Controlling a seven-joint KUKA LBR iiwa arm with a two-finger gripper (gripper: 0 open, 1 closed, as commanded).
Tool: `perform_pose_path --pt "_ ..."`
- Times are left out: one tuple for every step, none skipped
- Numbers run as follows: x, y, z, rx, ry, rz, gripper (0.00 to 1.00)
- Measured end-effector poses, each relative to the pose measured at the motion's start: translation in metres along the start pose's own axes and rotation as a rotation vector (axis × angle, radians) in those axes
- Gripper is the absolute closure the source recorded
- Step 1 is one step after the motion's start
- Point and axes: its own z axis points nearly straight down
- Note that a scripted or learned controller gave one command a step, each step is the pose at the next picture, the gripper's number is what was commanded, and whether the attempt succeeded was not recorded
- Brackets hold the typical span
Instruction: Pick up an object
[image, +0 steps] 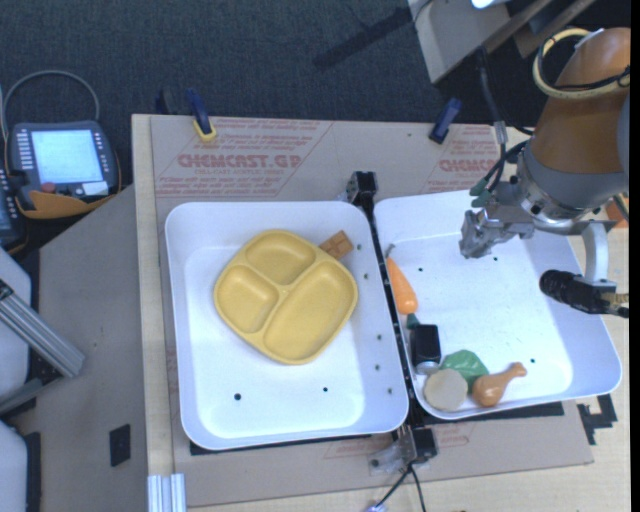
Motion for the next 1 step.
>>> perform_pose_path --pt "0.0573 -0.0154 0.0010 0.002 0.001 -0.002 1.00"
